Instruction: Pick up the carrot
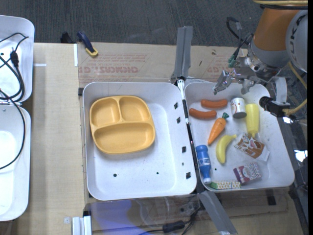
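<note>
— In the right bin [288, 170], where did the carrot [217, 130] lie?

— Near the middle of its floor, tilted, green top up toward the far side and the pointed end down toward the blue bottle [203, 163]. Nothing touched it that I could see, though the lower of the two sausages [202, 113] came close to its leafy end.

— And the gripper [234, 81]?

— It hung over the far edge of that same bin, above and a little to the right of the carrot, well apart from it. Its fingers [220, 84] stood spread, with nothing between them (the metal parts were small and dark, but the gap showed). The arm [279, 28] came in from the right, its orange band above the wrist.

— What else lay around the carrot?

— The upper sausage [214, 103] sat just beyond the lower one. A small can [238, 107] stood to the right, a yellow corn cob [252, 118] beside that. A banana [224, 147] curved just below and right of the carrot. Farther right were two snack packets [251, 146] [247, 173], and a strip of candy [226, 184] lay at the near edge.

— And the left bin [98, 180]?

— It held a yellow divided plate [122, 123], sitting toward its far left corner.
</note>
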Tool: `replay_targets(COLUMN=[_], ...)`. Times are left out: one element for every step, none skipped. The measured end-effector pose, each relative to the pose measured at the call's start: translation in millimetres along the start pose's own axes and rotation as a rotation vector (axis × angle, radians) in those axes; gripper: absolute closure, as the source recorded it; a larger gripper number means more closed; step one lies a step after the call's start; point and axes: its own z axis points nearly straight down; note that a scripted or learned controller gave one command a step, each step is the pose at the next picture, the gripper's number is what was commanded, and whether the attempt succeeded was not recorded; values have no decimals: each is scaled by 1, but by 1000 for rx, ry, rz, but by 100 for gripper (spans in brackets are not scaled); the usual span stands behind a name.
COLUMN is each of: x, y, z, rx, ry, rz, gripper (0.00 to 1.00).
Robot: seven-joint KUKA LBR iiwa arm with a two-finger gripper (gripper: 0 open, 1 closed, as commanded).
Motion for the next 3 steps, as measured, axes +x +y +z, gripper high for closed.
replay_targets(x=[-7, -8, -40], y=[-33, -33, -20], z=[129, 123, 54], rx=[-2, 2, -4], ry=[0, 0, -2], rz=[42, 45, -173], gripper=[0, 100, 100])
